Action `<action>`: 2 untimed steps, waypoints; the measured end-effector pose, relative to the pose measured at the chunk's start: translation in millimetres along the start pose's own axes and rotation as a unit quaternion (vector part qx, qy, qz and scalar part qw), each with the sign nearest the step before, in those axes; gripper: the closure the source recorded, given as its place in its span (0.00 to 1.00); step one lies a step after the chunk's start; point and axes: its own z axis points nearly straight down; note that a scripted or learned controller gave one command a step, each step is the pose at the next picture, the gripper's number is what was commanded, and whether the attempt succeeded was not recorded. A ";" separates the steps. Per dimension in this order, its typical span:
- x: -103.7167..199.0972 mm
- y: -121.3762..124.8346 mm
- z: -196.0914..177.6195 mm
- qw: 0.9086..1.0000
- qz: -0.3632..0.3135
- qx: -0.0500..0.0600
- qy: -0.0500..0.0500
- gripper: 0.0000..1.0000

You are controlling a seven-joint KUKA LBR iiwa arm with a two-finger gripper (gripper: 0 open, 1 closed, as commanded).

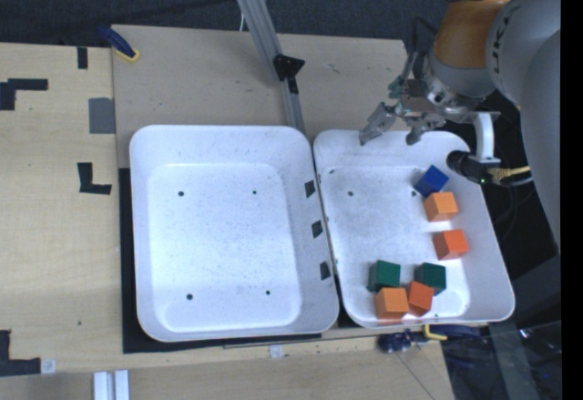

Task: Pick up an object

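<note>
The grey arm with its orange band reaches in from the right, and its two-finger gripper hangs over the far rim of the right-hand shallow white plastic bin. The fingers are spread apart, with nothing between them.

All the small blocks lie in that right bin. A blue cube sits near the bin's right wall, tilted on a corner, and an orange cube lies just beside it, toward the near side. A second orange cube, more reddish, rests a little nearer again along the same wall. At the near end of the bin four blocks cluster: a dark green cube, another dark green cube, an orange cube and a reddish-orange cube pressed close between them.

The left-hand shallow white bin stands next to the right one on the tan wooden surface, their inner rims touching. A grey metal rail runs at a slant from the top toward the gap between the bins.
</note>
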 end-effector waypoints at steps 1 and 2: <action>-0.3 0.0 -0.1 1.000 0.000 0.000 0.000 0.00; -4.2 7.3 50.9 1.000 0.001 0.002 -0.001 0.00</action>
